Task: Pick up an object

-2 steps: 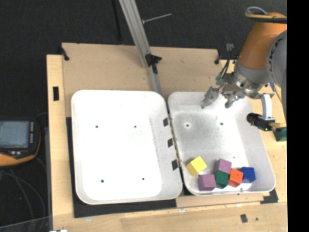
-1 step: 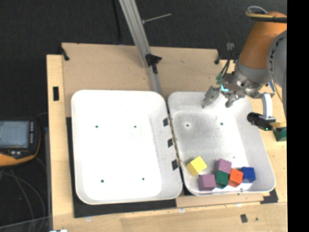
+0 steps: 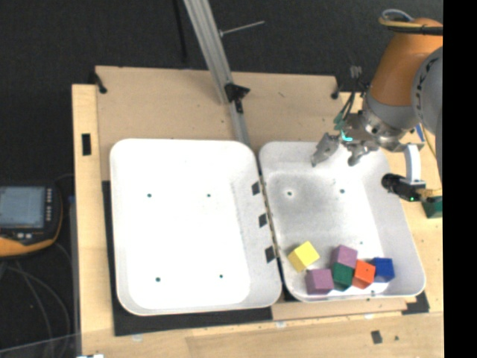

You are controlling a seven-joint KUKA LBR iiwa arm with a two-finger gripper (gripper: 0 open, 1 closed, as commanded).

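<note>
Over the right bin's (image 3: 387, 222) upper edge, at the frame's upper right, the jaws (image 3: 339, 152) hang spread wide, holding nothing. Coloured blocks (image 3: 343, 267) cluster at that bin's lower edge, well apart.

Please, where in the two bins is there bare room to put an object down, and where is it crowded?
The left bin has bare floor from wall to wall. In the right bin, the floor is bare between the gripper at its far rim and the blocks. The near end is crowded: yellow block, purple blocks, green, orange, blue.
</note>
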